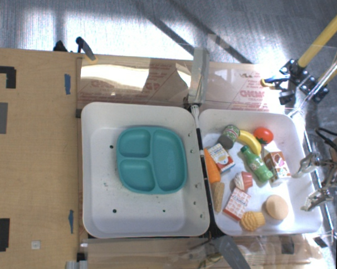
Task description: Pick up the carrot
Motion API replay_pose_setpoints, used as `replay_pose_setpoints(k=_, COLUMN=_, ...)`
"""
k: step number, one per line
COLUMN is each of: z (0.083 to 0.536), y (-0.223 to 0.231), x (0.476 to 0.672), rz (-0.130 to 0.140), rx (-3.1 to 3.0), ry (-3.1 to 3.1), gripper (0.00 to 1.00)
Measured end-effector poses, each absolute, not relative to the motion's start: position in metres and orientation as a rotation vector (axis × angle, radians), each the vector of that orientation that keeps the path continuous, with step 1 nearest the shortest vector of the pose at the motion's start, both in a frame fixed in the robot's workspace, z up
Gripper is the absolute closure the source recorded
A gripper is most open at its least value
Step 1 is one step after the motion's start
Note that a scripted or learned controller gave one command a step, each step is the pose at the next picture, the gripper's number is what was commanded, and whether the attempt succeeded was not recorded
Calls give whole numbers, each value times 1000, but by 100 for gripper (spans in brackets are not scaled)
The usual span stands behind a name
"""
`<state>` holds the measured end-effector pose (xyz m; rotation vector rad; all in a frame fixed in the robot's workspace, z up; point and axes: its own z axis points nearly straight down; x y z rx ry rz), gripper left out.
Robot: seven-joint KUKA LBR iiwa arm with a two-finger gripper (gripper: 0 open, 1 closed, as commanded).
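The carrot is a short orange piece lying against the left wall of the right bin. It points toward the front. A small juice carton touches its far right side, and a pale beige stick lies just in front of it.
The right bin also holds a banana, a tomato, a green bottle, a can, cartons, a red box, a bread roll and a waffle. The left bin holds a teal divided plate. Metal clamps stick out at the right rim.
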<state>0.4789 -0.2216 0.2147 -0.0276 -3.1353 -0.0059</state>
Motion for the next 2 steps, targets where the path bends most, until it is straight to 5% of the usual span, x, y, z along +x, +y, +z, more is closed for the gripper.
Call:
replay_pose_setpoints(k=1, z=348, y=-224, x=482, rz=12, rx=571, ry=-3103, gripper=0)
replay_pose_setpoints(k=2, z=485, y=-221, x=579, rz=11, rx=957, ry=-3007, gripper=0)
